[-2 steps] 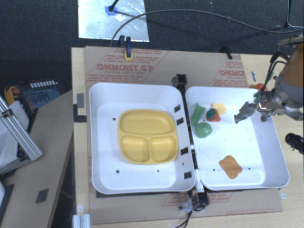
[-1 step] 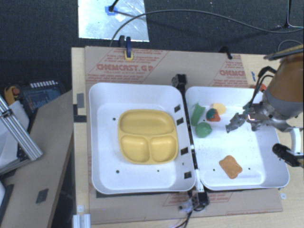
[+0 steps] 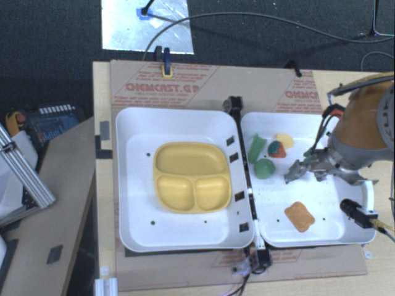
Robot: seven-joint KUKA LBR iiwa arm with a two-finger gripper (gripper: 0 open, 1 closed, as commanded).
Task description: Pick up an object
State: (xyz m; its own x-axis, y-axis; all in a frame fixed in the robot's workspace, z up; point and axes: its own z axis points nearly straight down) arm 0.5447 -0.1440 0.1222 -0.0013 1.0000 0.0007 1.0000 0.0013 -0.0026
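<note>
A pale wooden bench (image 3: 203,79) carries a brown cardboard sheet printed with red lettering, and on it sit two shallow white plastic bins side by side. Beyond the bench the floor is dark carpet with a shiny metal plate (image 3: 147,16) at twelve o'clock and black cables trailing across it. At nine o'clock stands a lower grey table (image 3: 46,184) with an aluminium rail on it.

The grey two-finger gripper (image 3: 292,172) hangs low over the right white bin (image 3: 271,230), reaching in from three o'clock below the arm's orange band. Whether it is released or clenched cannot be told; nothing shows between its tips. The round green ball-like object (image 3: 264,168) lies just beside the gripper at its nine o'clock, apart from it.

In the right bin, toward its eleven o'clock corner, a green leaf-shaped piece (image 3: 256,147) lies next to a small red piece (image 3: 276,150) and a pale yellow piece (image 3: 285,140). A flat orange-brown bread-like piece (image 3: 299,216) rests toward six o'clock of the gripper.

The left white bin (image 3: 133,227) holds a yellow plastic tray with three compartments (image 3: 191,177) at its centre.
</note>
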